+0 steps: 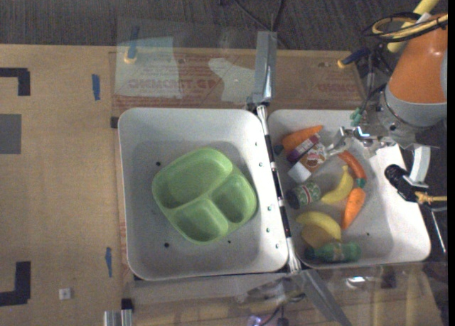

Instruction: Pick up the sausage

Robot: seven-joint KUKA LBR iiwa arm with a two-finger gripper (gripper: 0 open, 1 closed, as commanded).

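Worktop [57, 197] of pale wood carries two shallow white bins side by side. Left bin [142, 133] holds a green divided plate [204, 194] lying near its middle. Right bin [405, 232] holds a scatter of toy food: a carrot [301, 137] at the far left, a small red-and-white bottle [307, 160] just beside it, a dark can [306, 194] below that, a banana [340, 187] in the middle, a second carrot [354, 207] to the banana's right, a yellow lemon-like piece [318, 226] nearer, and a green bottle [334, 251] at the near edge. Sausage [352, 165], reddish-orange, lies at a slant just beyond the banana's far tip. Gripper [359, 136] hangs over the far right part of this bin, right above the sausage's far end; whether its fingers are spread or pressed together I cannot tell. Grey arm with an orange band [419, 69] reaches in from the right.
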